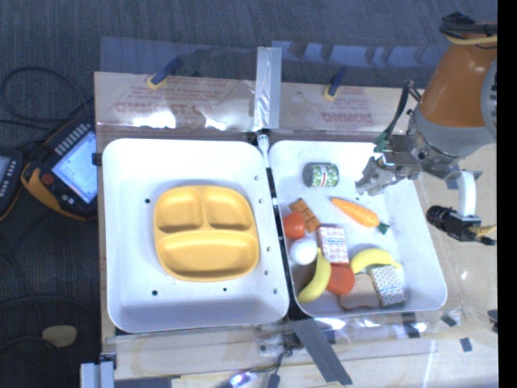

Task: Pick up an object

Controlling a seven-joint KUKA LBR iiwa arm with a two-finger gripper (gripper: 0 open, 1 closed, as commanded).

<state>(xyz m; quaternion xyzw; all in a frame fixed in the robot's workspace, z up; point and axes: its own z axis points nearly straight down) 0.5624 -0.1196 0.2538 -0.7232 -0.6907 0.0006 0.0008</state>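
A yellow compartment tray (207,231) is seated in the left white bin (129,297). A teach pendant (66,172) with cables is placed left of the bench.

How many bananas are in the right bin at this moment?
2. One banana lies near the bin's lower left, beside the white egg; the other banana lies further right, above the sandwich. Others could be hidden under the pile.

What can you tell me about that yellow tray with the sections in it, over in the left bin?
The yellow tray is a rounded, glossy dish that looks like plastic, moulded into three compartments: two smaller ones at the far side and one wide one at the near side. It lies flat and right way up near the middle of the left bin, resting on the bin's white floor. Nothing sits in its compartments, and nothing else touches it.
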